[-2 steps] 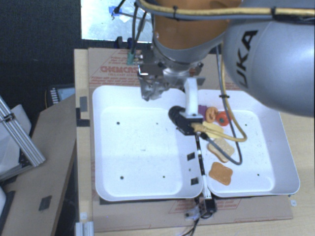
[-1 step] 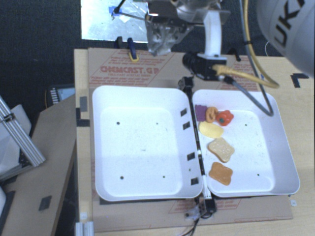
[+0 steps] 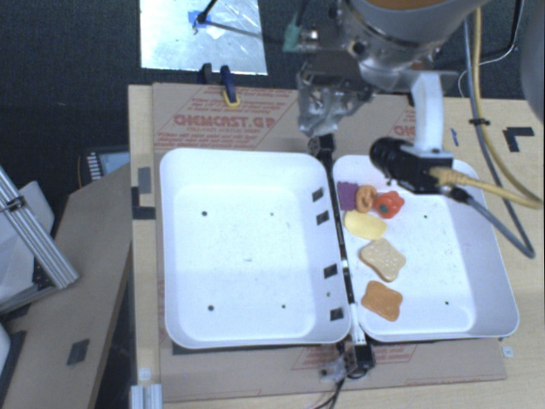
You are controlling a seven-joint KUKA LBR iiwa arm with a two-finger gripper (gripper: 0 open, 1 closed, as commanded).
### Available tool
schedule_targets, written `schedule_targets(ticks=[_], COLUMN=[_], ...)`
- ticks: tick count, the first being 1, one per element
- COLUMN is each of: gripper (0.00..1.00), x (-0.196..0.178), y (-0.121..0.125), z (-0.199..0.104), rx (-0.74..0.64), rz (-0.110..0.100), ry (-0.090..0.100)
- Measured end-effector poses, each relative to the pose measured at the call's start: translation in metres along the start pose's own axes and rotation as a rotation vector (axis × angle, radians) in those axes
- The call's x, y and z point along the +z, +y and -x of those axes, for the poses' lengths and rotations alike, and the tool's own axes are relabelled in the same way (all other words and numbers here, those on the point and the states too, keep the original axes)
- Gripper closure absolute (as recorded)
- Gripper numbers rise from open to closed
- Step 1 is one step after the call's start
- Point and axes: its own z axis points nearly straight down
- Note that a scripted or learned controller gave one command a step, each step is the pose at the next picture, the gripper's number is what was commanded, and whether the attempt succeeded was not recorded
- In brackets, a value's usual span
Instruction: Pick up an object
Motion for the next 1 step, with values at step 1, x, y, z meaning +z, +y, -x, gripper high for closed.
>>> schedule_targets(ticks=[1], gripper=[0.0], x=[-0.0006], y=[0.0014], z=[-0.0016], rx=[-0.003], rz=[0.003], ry=[0.001])
